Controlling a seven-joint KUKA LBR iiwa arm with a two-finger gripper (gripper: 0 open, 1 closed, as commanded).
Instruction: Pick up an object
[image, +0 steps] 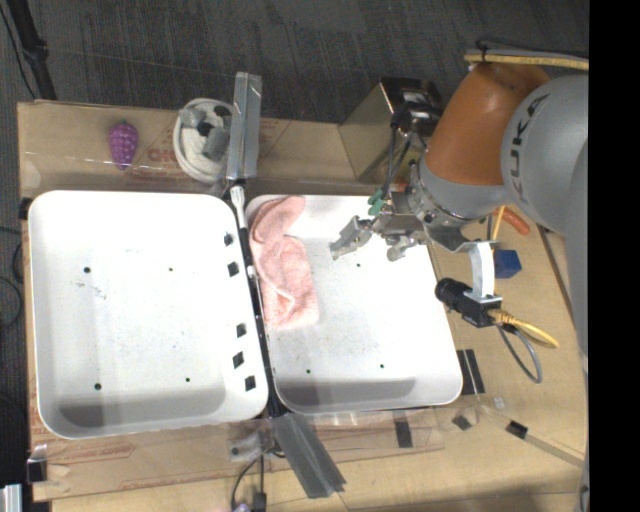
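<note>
A crumpled pink cloth (281, 264) lies along the left wall of the right bin (370, 385), reaching from the far corner toward the middle. My gripper (372, 244) hangs over the far part of the same bin, to the right of the cloth and apart from it. Its two metal fingers (346, 238) are spread, with nothing between them. The grey arm with its orange band comes in from the upper right.
The left bin (130, 300) stands beside the right one, with a row of black clips on the divider. Behind the bins lie a purple object (123, 143) and a white roll (203, 136). A blue block (508, 262) sits on the bench at right.
</note>
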